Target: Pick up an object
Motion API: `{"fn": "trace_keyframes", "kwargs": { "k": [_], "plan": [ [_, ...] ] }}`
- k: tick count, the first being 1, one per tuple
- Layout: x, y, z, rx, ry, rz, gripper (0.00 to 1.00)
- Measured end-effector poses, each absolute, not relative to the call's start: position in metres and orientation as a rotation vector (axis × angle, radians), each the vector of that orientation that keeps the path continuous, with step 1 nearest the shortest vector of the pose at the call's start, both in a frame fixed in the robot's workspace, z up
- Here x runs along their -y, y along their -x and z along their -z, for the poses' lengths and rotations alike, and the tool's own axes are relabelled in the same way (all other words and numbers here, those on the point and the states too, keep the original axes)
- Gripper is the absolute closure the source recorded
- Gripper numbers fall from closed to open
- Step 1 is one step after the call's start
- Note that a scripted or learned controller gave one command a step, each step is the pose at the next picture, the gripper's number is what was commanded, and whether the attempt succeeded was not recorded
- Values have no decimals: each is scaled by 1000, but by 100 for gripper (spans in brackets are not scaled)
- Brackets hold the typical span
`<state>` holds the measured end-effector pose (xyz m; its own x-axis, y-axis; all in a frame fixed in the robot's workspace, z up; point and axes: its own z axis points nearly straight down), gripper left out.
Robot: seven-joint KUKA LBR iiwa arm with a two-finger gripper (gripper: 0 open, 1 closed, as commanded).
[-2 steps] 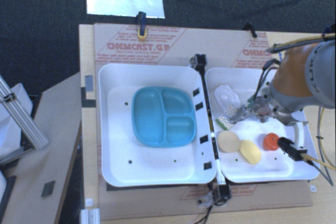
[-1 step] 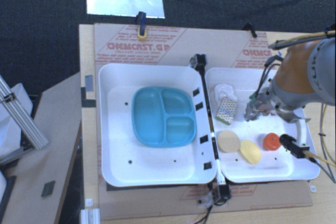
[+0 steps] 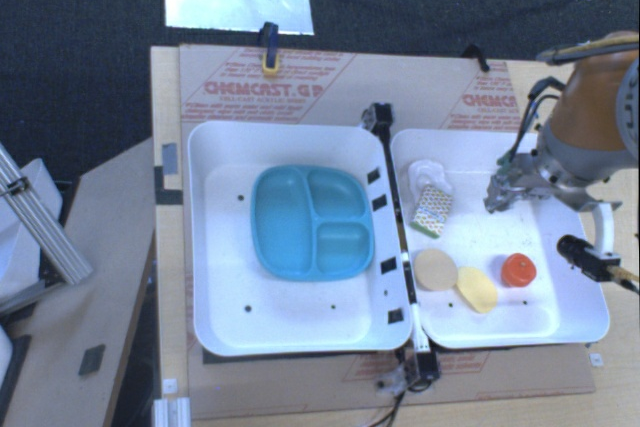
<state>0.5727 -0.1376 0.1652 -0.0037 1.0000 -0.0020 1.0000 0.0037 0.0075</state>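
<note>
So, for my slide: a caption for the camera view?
Gripper above right bin holding orange round object; blue divided tray left.

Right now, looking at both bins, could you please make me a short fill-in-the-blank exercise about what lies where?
1. The blue divided tray lies in the ____ bin.
2. The small round object near the right bin's right wall is ____ in colour.
3. The yellow object lies between the tan disc and the ____ object.
4. The gripper hovers over the ____ bin.

Missing words: left; red; red; right
</note>
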Motion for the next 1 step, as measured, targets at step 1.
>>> {"fn": "trace_keyframes", "kwargs": {
  "k": [1],
  "plan": [
    [138,-575,-220,-2221,-2212,-7,100]
  ]
}}
